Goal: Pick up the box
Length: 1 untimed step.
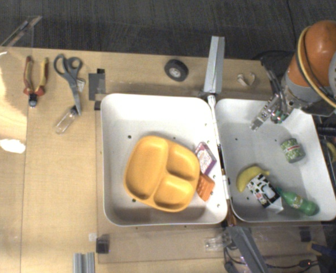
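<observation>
The box [264, 190], a small carton printed in black and white, lies in the right bin [327, 169] near its front wall, its long axis running diagonally from upper left to lower right in the camera view. A banana [248, 177] touches its upper-left end, and a green bottle [299, 203] lies just beside its lower-right end, so both short ends are crowded while the long sides look freer.

The gripper [263, 118] hangs over the same bin's back portion, with nothing between its fingers; the view is too small and slanted to say whether they are parted or closed. From the gripper the box lies toward the front of the bin, well apart, at nearly the same left-right position. A small green can [292, 150] sits to the right of that path.

The left bin [113, 152] holds a yellow divided tray [162, 173] and two small packets [205, 169] against its right wall.
</observation>
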### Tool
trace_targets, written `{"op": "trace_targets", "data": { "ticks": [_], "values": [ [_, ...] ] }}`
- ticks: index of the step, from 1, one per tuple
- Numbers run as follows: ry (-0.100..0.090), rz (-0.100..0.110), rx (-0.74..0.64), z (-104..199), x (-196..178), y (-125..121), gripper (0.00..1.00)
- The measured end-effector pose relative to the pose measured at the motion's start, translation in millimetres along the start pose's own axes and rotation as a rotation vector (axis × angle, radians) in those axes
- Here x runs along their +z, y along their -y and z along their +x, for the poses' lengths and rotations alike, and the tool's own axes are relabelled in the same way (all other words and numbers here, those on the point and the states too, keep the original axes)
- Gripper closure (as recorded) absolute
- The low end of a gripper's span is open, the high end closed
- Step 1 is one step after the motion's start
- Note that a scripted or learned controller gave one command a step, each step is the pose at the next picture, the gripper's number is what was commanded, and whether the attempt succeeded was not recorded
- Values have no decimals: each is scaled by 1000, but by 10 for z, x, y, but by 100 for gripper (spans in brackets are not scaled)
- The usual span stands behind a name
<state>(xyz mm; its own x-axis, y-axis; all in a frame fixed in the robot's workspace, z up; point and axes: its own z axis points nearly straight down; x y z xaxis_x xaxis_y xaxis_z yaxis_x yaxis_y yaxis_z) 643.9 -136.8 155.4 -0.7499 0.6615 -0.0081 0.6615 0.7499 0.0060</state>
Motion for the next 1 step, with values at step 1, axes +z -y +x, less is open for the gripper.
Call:
{"op": "trace_targets", "data": {
  "ticks": [1],
  "values": [
    [-1,-1,19,763,-325,-113,100]
  ]
}}
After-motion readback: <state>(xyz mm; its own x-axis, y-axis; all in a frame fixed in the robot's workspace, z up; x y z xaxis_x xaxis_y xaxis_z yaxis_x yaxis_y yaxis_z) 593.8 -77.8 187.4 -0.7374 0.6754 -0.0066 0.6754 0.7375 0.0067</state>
